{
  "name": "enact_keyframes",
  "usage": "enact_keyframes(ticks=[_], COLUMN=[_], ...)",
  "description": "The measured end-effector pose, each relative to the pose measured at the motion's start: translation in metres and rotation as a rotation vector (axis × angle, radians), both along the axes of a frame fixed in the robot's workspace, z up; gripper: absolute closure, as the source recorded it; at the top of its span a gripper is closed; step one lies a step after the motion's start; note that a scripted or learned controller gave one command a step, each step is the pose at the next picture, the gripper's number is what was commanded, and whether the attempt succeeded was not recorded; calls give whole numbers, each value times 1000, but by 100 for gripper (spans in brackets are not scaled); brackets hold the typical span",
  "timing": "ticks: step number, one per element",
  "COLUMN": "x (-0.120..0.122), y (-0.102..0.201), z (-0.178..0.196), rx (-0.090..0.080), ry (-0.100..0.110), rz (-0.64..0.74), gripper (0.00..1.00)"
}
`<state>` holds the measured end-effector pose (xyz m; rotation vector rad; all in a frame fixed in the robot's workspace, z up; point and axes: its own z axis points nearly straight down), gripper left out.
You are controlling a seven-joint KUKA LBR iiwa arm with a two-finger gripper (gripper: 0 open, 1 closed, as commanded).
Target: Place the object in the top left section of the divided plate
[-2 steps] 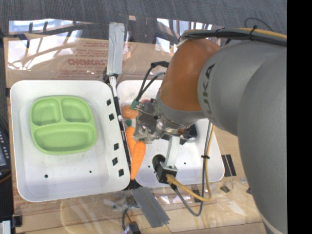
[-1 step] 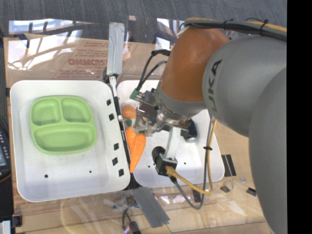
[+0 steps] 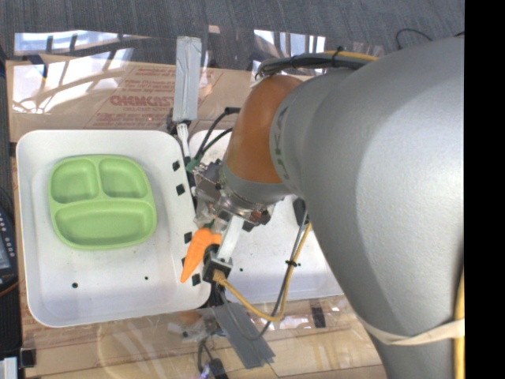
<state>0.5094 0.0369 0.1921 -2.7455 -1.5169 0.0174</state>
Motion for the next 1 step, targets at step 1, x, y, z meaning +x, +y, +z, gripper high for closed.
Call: enact_keyframes(ticks=[1], x=[3], y=[16], z=[-4], rx=[4], ry=[1], rz=[181], gripper=[100])
